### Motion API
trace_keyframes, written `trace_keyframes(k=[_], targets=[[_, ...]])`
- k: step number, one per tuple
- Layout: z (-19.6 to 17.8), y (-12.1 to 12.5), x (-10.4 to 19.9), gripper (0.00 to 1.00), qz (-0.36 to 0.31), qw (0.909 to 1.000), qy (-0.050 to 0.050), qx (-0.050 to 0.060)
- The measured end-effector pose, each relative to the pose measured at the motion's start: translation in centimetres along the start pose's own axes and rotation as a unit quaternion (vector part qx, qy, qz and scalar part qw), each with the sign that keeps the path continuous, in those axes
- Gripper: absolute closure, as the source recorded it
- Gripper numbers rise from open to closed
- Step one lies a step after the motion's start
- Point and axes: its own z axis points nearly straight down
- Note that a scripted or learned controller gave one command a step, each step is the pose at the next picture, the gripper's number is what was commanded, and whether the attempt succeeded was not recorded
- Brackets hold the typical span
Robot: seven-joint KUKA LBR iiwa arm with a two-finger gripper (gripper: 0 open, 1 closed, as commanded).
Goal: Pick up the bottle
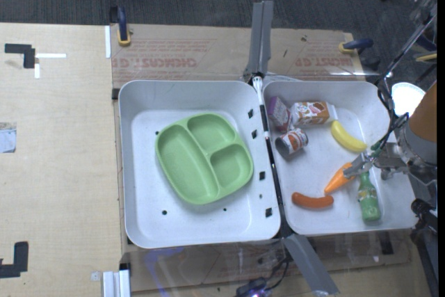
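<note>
The bottle (369, 201) is small and green with a pale neck. It lies in the right bin (348, 222) near the front right corner, its neck pointing toward the back. My gripper (366, 165) reaches in from the right and hangs just over the bottle's neck, beside the leafy end of an orange carrot (338, 179). The gripper's metal parts overlap the top of the bottle, so I cannot make out whether anything is held.
The right bin also holds a banana (346, 137), a reddish sausage (312, 201), a small can (292, 142), a snack packet (311, 113) and a purple wrapper (278, 111). A green divided plate (203, 158) lies in the left bin (139, 170).
</note>
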Motion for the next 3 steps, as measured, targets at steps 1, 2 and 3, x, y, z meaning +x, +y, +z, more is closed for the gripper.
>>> trace_keyframes(k=[1,2,3], targets=[[-0.8,0.0,0.0,1.0,0.001,1.0,-0.001,0.0],[-9.3,4.1,5.3,1.0,-0.027,0.9996,-0.001,0.002],[-9.3,4.1,5.2,0.0,-0.027,0.9996,-0.001,0.002]])
